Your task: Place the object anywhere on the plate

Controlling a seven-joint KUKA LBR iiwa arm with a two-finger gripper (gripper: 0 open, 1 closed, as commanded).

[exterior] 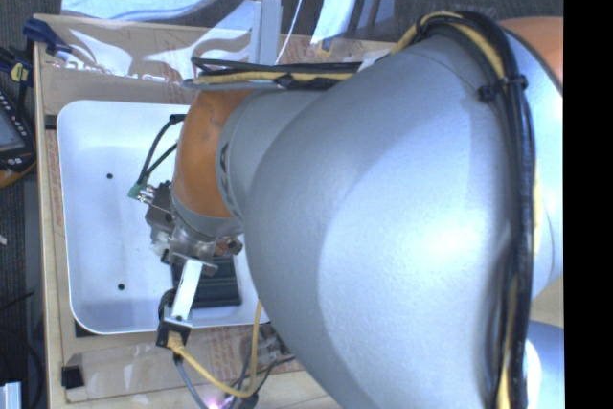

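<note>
Here the grey arm holds its claw over a white bin, whether spread or pressed together I cannot tell.

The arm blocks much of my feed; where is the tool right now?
In the camera view the tool sits left of centre, over the white bin, toward its lower right part, just below the arm's orange band.

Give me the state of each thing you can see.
arm, stretched across the bench, covering much of the view
claw, low over the left bin's floor
left bin, sitting flat, its right side covered by the arm
</note>
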